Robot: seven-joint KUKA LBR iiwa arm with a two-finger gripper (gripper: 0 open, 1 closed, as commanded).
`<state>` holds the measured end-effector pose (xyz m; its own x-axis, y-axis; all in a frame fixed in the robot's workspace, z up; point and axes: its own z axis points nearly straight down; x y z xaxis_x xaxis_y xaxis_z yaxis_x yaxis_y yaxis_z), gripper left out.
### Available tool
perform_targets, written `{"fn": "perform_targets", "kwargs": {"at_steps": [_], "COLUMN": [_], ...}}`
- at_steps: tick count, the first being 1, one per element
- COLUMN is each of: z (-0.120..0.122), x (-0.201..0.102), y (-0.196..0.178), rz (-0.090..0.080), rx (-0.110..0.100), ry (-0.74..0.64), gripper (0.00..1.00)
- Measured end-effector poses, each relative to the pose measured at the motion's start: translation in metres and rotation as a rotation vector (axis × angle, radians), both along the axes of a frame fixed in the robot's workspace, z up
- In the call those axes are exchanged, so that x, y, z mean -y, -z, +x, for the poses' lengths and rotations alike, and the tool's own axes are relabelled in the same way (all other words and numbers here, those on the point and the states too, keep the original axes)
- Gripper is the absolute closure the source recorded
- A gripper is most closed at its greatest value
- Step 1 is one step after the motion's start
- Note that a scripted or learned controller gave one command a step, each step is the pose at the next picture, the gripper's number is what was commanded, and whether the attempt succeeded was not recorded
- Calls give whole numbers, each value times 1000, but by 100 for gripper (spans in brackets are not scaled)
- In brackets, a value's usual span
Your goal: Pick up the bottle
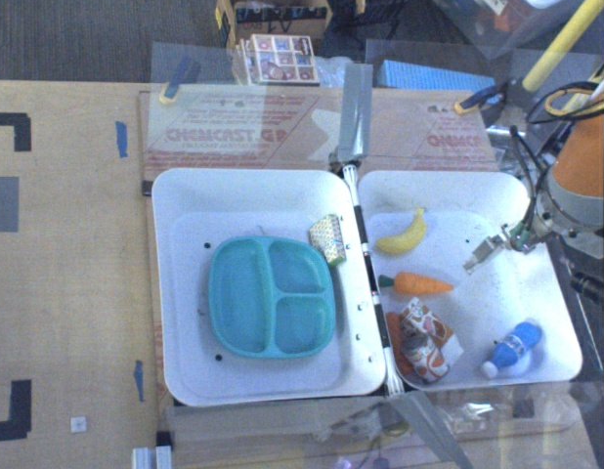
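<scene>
Probably light, smooth and prone to roll, the bottle (512,349) lies on its side well below the gripper (490,250), whose jaws look spread and empty; grasp its blue midsection crosswise.

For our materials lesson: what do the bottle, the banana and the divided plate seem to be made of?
Bottle: probably plastic, blue body, white cap end, slight sheen. Banana: likely a moulded plastic toy, since it is evenly yellow and smooth, though real fruit can't be ruled out. Plate: looks like matte teal plastic, one uniform colour with moulded compartments.
</scene>
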<state>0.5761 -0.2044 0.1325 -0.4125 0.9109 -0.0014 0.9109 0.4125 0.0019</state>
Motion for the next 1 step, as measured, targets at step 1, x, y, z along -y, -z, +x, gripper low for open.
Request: {"fn": "perform_targets", "kwargs": {"at_steps": [1], "z": [-69], "x": [0], "y": [10], "rz": [0], "rx": [-1], "ry": [-12], "gripper": [0]}}
